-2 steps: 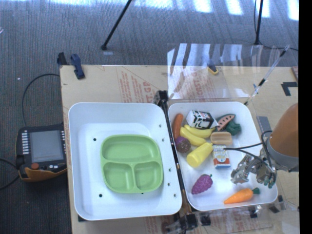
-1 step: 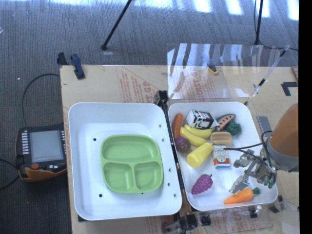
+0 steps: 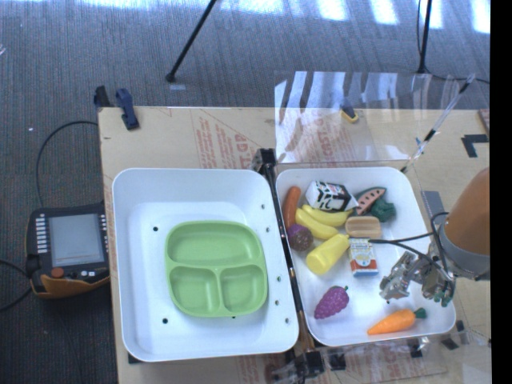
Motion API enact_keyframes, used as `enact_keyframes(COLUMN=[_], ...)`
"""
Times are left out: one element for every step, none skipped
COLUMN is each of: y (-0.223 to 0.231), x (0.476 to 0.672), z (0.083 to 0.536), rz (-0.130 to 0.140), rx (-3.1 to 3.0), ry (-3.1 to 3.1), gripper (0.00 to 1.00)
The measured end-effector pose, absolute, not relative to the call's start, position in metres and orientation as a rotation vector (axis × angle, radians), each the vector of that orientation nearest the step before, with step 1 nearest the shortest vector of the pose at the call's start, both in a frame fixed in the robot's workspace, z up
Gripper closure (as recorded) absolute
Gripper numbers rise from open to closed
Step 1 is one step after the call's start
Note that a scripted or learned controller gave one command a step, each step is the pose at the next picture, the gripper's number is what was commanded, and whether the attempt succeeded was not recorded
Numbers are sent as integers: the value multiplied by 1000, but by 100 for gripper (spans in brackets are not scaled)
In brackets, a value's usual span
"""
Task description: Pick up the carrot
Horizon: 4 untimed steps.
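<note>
Right white bin [image 3: 404,184]: orange plastic carrot with green top [image 3: 394,322] lies near the front wall. Two-finger metal gripper [image 3: 414,282] hovers just above it; whether its jaws are open cannot be told, and nothing visibly sits between them.

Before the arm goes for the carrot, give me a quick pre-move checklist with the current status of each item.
1. Carrot in view, lying in the right bin near its front edge: ok.
2. Carrot free of neighbours; purple grapes lie apart: ok.
3. End effector in the right bin, just above the carrot in the view: ok.
4. End effector not holding anything: cannot tell.
5. Finger opening: cannot tell.
</note>
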<state>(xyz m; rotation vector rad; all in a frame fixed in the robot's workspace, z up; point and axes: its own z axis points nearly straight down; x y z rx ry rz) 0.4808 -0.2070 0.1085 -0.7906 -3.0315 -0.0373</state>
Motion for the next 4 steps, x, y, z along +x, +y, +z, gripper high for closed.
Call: enact_keyframes(y=[-207, -207, -207, -200], x=[481, 482, 482, 483], z=[108, 114, 114, 88], rz=[-37, -45, -44, -6], rx=[-795, -815, -817, -336], ry=[-3030, -3026, -3025, -3139], gripper=[0, 100, 0, 0])
